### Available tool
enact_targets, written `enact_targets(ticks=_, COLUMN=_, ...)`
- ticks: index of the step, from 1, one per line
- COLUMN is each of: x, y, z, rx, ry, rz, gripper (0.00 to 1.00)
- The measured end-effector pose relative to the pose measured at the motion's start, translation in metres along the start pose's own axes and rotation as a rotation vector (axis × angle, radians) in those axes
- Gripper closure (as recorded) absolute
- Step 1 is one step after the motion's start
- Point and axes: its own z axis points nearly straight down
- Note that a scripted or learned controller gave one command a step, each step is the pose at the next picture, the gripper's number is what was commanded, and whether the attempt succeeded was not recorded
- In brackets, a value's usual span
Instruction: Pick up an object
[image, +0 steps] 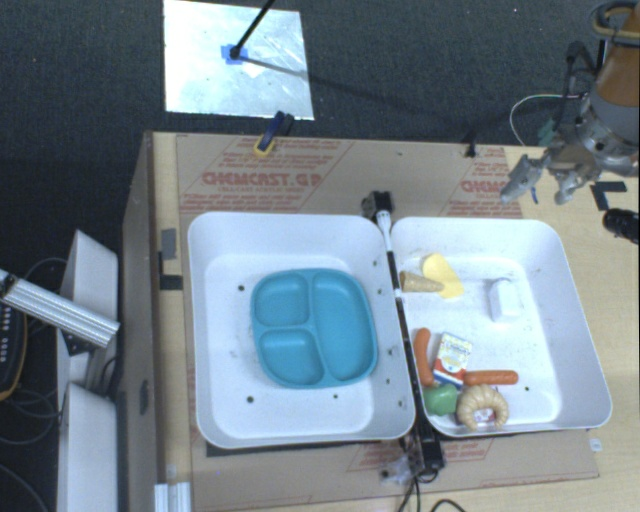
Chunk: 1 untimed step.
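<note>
Red "CHEMCAST GP" print on the brown bench sheet (262, 180) behind the bins.

The arm (610, 70) is grey, with an orange band at the top. Thin cables loop beside it. Its gripper (545, 187) has pale metallic fingers.

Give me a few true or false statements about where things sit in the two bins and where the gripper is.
1. A blue tray lies in the left bin. True.
2. The gripper is down inside the right bin. False: it hangs above the bench beyond that bin's far right corner.
3. The croissant lies at the right bin's near edge. True.
4. The carrot rests on the tray. False: it lies in the right bin.
</note>
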Motion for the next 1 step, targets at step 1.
enact_targets(ticks=1, x=-0.0337, y=-0.0022, z=0.1691, rx=0.007, ry=0.001, rz=0.002, gripper=0.0)
